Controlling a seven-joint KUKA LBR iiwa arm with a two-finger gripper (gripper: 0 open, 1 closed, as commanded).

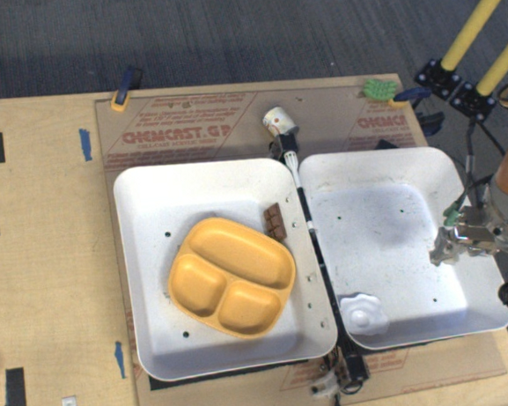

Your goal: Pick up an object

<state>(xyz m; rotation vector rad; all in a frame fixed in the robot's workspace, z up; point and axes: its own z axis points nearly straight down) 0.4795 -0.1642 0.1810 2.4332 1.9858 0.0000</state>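
The claw (443, 247) looks like bare, shiny metal. Beneath it, the right bin (388, 221) is smooth white plastic with a greyish scuffed, dull floor. Near the claw, at that bin's front, a small white object (362, 312) seems glossy. Well to the claw's left, the yellow divided tray (232, 275) is smooth, slightly glossy plastic in the left bin (149, 216). The table (47, 260) looks matt, pale wood

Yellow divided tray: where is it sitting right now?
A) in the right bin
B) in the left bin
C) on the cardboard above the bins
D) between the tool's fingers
B: the yellow divided tray lies upside down on the floor of the left bin, while the tool is over the right bin near its right edge, well apart from the tray.
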